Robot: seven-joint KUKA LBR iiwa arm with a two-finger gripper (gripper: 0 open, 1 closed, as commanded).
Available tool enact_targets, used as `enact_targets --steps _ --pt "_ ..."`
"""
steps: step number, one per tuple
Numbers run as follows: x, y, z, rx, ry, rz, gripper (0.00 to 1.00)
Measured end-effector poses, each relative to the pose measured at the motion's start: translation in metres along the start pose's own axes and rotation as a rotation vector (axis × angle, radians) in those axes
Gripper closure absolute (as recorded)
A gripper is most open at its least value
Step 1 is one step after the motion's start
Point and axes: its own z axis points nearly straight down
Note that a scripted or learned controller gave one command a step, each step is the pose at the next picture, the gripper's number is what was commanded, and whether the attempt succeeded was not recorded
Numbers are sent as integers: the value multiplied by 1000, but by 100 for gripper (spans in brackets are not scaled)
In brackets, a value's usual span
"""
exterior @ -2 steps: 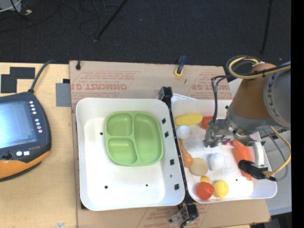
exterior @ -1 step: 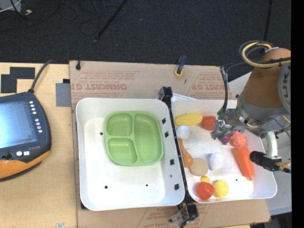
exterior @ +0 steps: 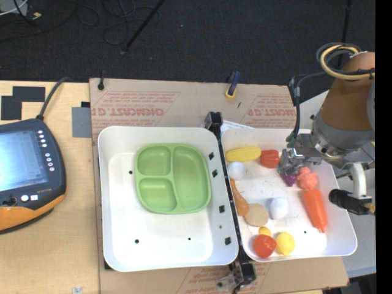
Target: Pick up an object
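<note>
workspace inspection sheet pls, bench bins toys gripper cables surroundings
surface: cardboard-covered bench bearing two white bins side by side
job's things: right bin holds toy food: corn cob, carrot, tomato, lemon, white egg
clutter: green divided plate in the left bin
grippers: gripper low over the right bin's far side, by a purple toy; grasp unclear
cables: black cables on the dark floor
surroundings: teach pendant at left

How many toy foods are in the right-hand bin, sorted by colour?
Yellow: 2, corn and lemon
Red: 2, at and
White: 2, at and
Orange: 2, carrot and piece
Tan: 1
Pink: 1
Purple: 1
Total: 11
</note>
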Motion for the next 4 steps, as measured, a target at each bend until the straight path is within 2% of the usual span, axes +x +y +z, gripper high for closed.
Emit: enact_targets --steps 2,3,4 --pt "87 -33 10 6 2 -3 100" --pt "123 -57 10 6 1 -2 100" --pt "160 -72 -3 5 1 -2 100"
